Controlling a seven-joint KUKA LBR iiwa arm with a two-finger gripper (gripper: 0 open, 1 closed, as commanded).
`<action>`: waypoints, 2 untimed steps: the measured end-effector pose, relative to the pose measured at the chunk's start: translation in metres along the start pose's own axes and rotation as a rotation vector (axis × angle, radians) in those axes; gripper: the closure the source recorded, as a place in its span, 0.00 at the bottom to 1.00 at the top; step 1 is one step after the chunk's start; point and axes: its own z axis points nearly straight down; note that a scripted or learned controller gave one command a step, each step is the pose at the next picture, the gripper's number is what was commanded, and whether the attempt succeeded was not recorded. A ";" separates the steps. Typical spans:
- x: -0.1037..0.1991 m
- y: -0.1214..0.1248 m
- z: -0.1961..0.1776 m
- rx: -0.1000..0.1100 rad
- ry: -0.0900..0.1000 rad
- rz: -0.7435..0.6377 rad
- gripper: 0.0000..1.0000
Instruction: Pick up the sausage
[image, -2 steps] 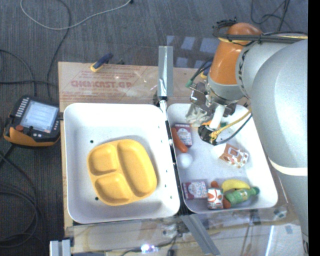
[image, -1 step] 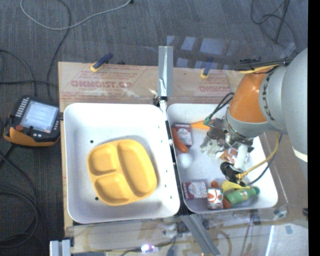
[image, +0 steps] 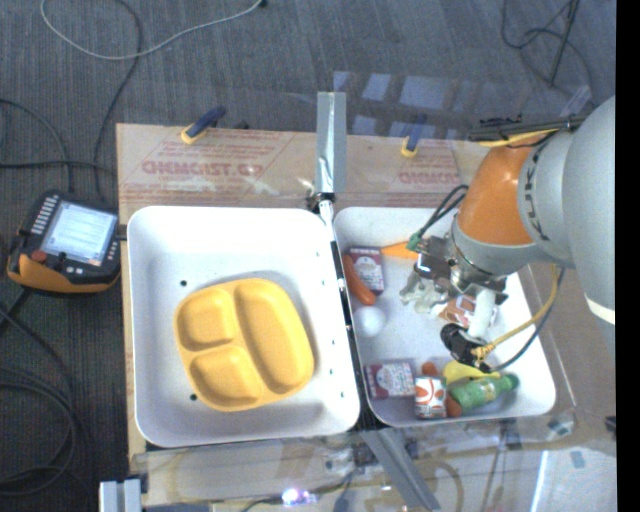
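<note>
Nearest us, along the front wall of the right bin, we see a row of small things: a dark red packet, a red-and-white can, and a green bottle lying on its side with something yellow just behind it. In the left bin a yellow tray with three compartments lies tilted, near the middle.

Further back in the right bin, a white ball rests near the wall between the two bins. Just beyond it lies the sausage, a reddish-orange stick set lengthwise close to that dividing wall, with another dark red packet touching its right side. An orange piece lies just beside that packet, toward the back.

The arm reaches in from the right, its orange band above the bin's right half. The tool hangs over the middle of the right bin, apart from the sausage and to its right. We cannot tell how it stands, wide or narrow, since the wrist and cables hide it; nothing shows gripped in it.

Beyond the bins, the surface is brown board with red lettering, and two clamps sit on its far edge. To the left, off the surface, a pendant with a lit screen lies on the dark floor.
</note>
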 end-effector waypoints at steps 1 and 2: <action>0.000 0.000 0.000 0.000 0.000 0.000 0.00; 0.016 0.067 0.034 -0.003 -0.002 -0.147 0.00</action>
